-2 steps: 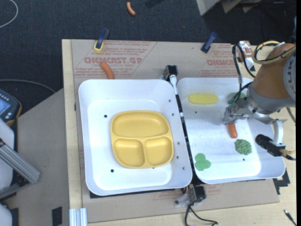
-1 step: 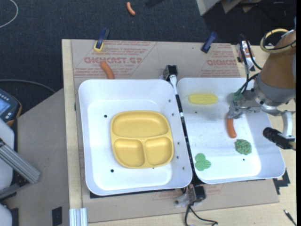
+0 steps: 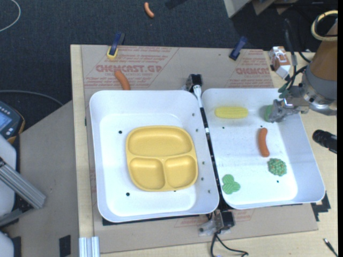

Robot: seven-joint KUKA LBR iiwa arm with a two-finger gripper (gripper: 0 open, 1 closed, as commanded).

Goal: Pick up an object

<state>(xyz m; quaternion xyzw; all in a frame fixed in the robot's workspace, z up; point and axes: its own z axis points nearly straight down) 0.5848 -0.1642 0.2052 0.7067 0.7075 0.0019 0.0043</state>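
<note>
Gripper [image 3: 278,110] is positioned low over the right bin [image 3: 305,143], beyond the sausage [image 3: 263,142] and beside the corn [image 3: 231,112], presumably for a pick; pincer state cannot be told.

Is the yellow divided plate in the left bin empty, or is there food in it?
Empty. The yellow plate shows three bare compartments in the left bin.
</note>
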